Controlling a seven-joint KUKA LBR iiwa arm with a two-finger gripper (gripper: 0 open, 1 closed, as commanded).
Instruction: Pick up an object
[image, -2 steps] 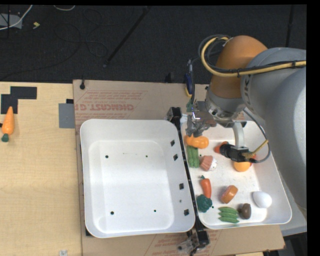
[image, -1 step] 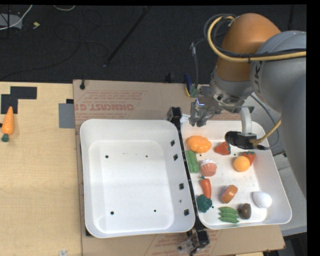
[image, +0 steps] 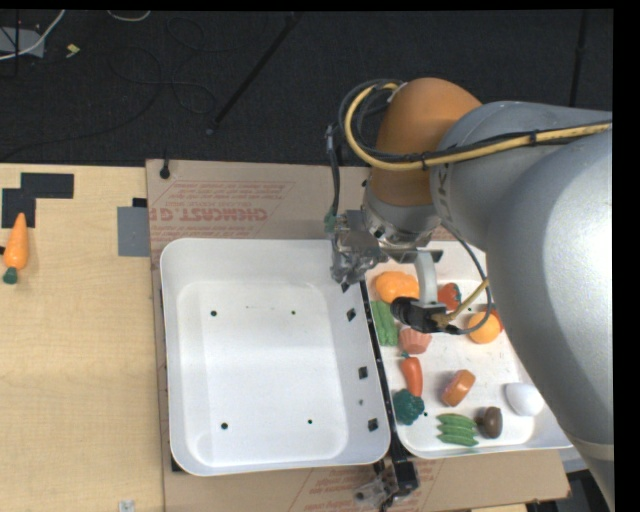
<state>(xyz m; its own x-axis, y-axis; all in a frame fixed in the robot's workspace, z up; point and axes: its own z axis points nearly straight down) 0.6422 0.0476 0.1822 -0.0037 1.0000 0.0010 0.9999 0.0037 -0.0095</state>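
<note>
Tool (image: 349, 262) over the right bin (image: 515, 437), by its left wall; how wide it stands cannot be told. The orange piece (image: 393, 287) lies nearest. Best centred squarely on it, clear of the wall and the green strip (image: 384, 322).
</note>
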